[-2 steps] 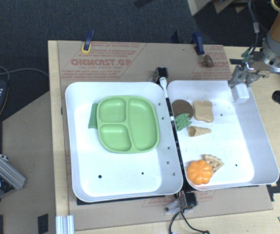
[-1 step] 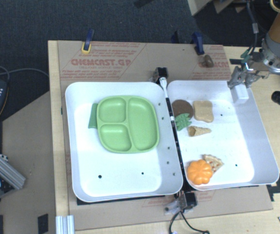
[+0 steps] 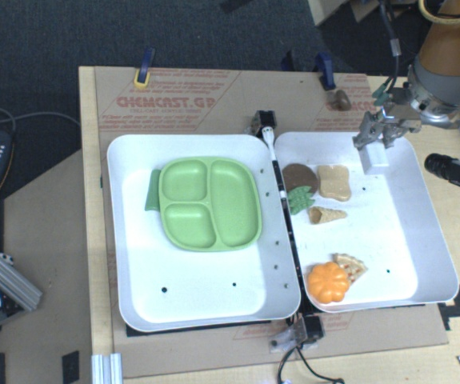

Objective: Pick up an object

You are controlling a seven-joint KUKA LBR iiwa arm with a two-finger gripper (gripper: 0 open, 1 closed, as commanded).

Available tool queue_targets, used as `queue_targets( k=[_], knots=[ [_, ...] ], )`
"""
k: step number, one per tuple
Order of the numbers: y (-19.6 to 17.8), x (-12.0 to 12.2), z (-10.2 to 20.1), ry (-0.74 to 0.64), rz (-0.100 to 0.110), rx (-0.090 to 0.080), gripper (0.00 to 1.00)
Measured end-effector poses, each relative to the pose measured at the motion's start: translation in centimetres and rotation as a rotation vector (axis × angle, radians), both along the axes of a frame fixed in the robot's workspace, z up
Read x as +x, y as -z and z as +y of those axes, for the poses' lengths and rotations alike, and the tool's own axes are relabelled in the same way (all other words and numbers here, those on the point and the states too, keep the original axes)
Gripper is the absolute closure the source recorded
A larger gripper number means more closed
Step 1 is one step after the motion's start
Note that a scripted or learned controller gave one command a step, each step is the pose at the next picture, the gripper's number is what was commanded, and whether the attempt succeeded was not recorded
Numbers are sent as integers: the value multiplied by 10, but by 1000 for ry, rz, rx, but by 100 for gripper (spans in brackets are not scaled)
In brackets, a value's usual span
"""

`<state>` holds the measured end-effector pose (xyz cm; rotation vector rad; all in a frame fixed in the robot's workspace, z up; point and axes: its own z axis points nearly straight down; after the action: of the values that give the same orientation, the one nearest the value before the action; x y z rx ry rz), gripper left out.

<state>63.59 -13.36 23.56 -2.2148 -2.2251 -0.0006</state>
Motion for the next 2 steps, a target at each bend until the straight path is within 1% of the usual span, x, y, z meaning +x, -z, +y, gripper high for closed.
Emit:
queue_targets(
  k=[1, 2],
  knots=[
    [10, -11, 57, -1, 3, 1, 100],
    [20, -29, 112, -1, 3, 1, 100]
  ],
)
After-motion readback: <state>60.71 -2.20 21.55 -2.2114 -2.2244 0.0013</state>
